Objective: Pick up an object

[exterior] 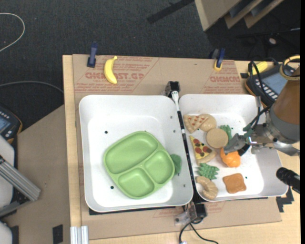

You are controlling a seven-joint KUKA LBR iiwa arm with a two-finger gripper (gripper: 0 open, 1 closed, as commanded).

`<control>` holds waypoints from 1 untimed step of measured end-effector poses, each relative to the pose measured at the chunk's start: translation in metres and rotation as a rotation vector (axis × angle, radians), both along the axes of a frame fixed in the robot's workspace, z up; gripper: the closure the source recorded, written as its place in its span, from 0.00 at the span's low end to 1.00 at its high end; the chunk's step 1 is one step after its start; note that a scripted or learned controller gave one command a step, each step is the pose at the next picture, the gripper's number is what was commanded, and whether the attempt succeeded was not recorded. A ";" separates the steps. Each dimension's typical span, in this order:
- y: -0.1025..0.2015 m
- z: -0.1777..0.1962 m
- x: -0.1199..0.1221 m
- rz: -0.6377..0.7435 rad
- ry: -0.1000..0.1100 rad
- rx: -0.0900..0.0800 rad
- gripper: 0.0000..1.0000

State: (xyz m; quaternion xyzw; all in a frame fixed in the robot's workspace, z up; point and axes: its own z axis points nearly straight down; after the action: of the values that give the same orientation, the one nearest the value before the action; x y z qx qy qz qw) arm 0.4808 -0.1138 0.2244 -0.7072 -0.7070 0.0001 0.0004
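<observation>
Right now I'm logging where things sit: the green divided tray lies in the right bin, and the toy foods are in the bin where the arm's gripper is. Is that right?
Not quite. The green divided tray lies in the left bin, not the right. The camera view shows this. The rest stands: the toy foods, such as the orange, are in the right bin, where the gripper is.

floor (pixel 71 28): dark carpet, upper frame | counter (pixel 143 71): brown cardboard-topped, centre | white cable (pixel 14 24): upper left | wooden furniture (pixel 233 12): upper right | light: even
</observation>
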 end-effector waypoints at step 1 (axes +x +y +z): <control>-0.061 0.037 -0.001 -0.004 -0.007 -0.005 0.00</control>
State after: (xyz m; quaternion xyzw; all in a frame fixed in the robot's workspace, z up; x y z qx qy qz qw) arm 0.4794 -0.1752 0.2619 -0.7086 -0.7056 -0.0005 -0.0037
